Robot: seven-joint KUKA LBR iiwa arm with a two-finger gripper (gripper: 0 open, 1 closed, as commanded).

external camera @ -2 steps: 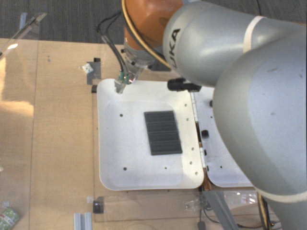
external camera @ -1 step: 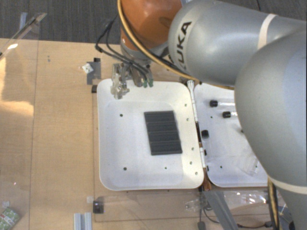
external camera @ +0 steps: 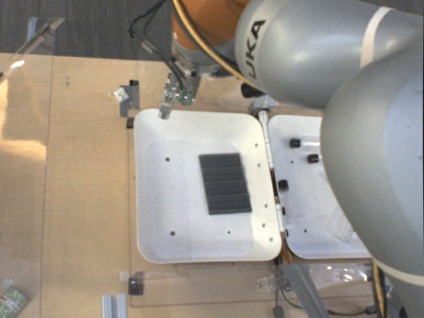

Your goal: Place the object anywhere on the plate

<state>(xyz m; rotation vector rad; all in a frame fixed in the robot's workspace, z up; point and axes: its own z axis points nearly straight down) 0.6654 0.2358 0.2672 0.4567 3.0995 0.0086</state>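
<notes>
A dark grey ribbed rectangular plate (external camera: 225, 183) lies flat in the middle of the left white bin (external camera: 152, 230). The gripper (external camera: 173, 100) hangs below the orange wrist band over the bench, just past the left bin's far left corner and well away from the plate. A small green board is visible on it. The large grey arm links cover the upper right of the view and much of the right bin (external camera: 311, 237).
Small black knobs (external camera: 295, 142) sit in the right bin near the divider between the bins. A black bracket (external camera: 130, 98) stands on the wooden bench left of the gripper. Clamps and metal fittings (external camera: 135, 285) lie along the bench's near edge.
</notes>
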